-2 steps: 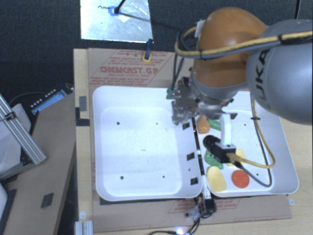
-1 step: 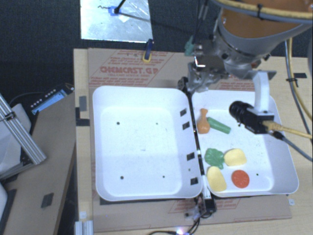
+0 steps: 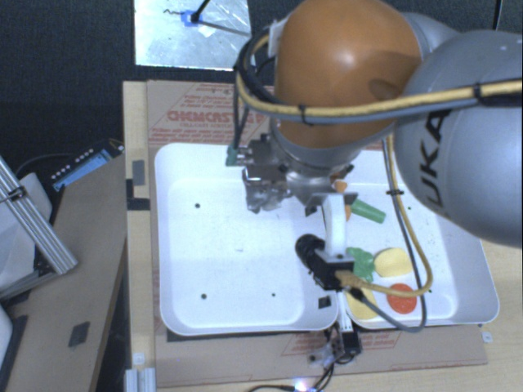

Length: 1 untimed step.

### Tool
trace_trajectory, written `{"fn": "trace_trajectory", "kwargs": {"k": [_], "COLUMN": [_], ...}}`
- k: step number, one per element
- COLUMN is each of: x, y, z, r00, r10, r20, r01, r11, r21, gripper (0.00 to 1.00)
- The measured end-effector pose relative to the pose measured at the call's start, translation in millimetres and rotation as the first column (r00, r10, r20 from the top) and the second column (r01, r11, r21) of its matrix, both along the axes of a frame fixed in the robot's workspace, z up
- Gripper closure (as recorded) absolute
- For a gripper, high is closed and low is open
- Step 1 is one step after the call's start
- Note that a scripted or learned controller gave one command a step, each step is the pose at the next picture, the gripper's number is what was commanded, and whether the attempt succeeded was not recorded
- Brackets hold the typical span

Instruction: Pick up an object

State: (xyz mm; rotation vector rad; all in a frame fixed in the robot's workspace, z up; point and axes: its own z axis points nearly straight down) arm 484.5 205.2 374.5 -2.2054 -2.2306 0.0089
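My gripper (image 3: 263, 193) hangs under the big orange wrist band, over the far right part of the left bin (image 3: 192, 300). Nothing shows beneath it but bare white floor. The objects lie in the right bin (image 3: 478, 300): a green cylinder (image 3: 369, 213) with an orange piece (image 3: 348, 211) at its left end, a yellow lump (image 3: 393, 260), a small green piece (image 3: 362, 262) beside it, and a red-orange round thing (image 3: 401, 298) near the front wall. The arm hides the far part of the right bin.
The two bins meet along a ridge near the middle front (image 3: 335, 321). A brown cardboard sheet (image 3: 196, 113) lies under the bins. Metal rails (image 3: 33, 227) stand off the bench at the left.
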Motion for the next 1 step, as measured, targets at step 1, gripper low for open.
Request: {"fn": "trace_trajectory", "kwargs": {"k": [1], "x": [2.6], "y": [-23.4], "z": [144.8], "r00": [1.000], "r10": [-0.007], "r20": [0.025], "r01": [0.007], "r11": [1.000], "r21": [0.008], "gripper": [1.00]}}
